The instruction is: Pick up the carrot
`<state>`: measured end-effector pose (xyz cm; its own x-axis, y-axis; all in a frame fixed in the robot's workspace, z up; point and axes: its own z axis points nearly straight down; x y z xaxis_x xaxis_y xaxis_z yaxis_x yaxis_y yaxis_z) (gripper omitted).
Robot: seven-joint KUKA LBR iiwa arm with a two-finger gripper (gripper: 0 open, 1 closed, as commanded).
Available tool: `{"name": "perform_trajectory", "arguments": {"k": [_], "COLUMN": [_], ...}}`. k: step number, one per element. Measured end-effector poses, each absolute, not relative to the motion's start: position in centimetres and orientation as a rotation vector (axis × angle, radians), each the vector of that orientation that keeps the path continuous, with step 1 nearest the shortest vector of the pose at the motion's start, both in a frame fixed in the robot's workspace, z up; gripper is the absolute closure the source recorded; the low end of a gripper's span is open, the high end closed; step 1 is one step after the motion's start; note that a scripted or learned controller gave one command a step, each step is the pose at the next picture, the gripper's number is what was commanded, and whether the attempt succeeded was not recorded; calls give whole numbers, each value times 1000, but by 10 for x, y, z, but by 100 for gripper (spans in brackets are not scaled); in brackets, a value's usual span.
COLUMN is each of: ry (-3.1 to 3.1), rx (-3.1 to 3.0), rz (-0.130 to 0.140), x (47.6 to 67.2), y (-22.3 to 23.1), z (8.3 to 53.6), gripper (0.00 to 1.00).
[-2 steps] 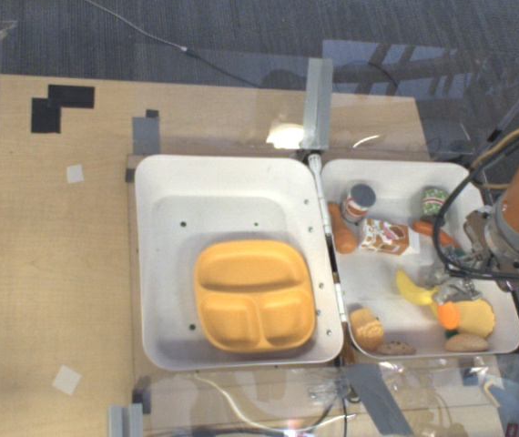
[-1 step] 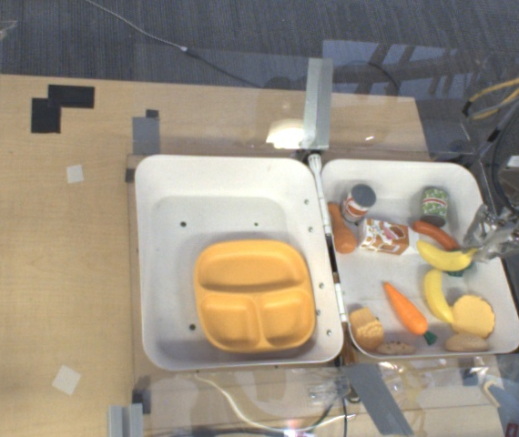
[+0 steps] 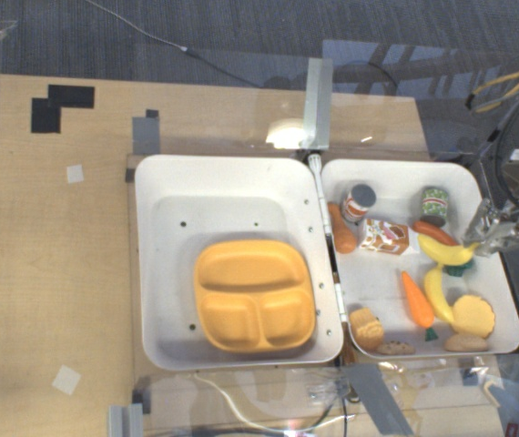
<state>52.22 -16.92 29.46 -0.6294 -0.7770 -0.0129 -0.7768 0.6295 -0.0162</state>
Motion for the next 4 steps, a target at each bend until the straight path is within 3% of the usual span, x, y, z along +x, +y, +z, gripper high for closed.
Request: {"name": "perform_trajectory", "arguments": {"k": [1, 2, 3, 4], "ry": [2839, 2622, 2427, 1677], "rx": [-1318, -1719, -1979, -2650], "rz": [-4, -5, -13, -10], "x": [552, 494, 504, 489], "y": [-113, -120, -105, -123], "z": [303, 289, 90, 140], "gripper": [100, 100, 100, 100]}}
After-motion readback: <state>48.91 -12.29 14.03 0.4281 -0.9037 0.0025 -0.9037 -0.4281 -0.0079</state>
